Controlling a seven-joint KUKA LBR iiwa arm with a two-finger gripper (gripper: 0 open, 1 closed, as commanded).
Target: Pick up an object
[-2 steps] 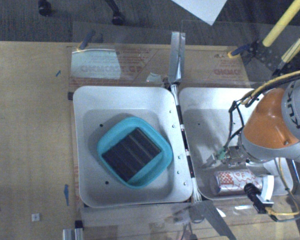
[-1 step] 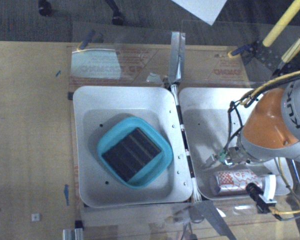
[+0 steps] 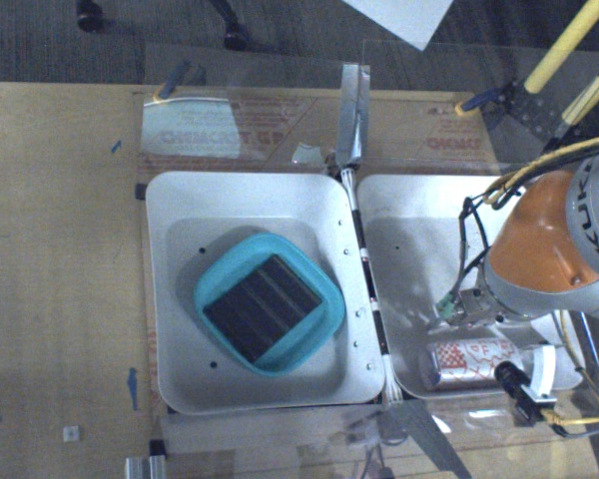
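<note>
Below my wrist, a red-patterned packet (image 3: 469, 359) lies in the right bin (image 3: 409, 218). Whether my jaws are wide or closed, I cannot tell. Well left sits a teal container (image 3: 270, 302).

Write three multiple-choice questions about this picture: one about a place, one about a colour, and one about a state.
1. Where does the blue dish lie?
A. left bin
B. right bin
C. on the floor

2. What colour is the band on the arm?
A. green
B. orange
C. purple

3. How does the patterned can sit in the right bin?
A. standing upright
B. lying on its side
C. hanging in the air

Answers: 1 A, the dish rests in the left bin. 2 B, the band above the wrist is orange. 3 B, the can's long side lies along the bin floor beneath the arm.
</note>
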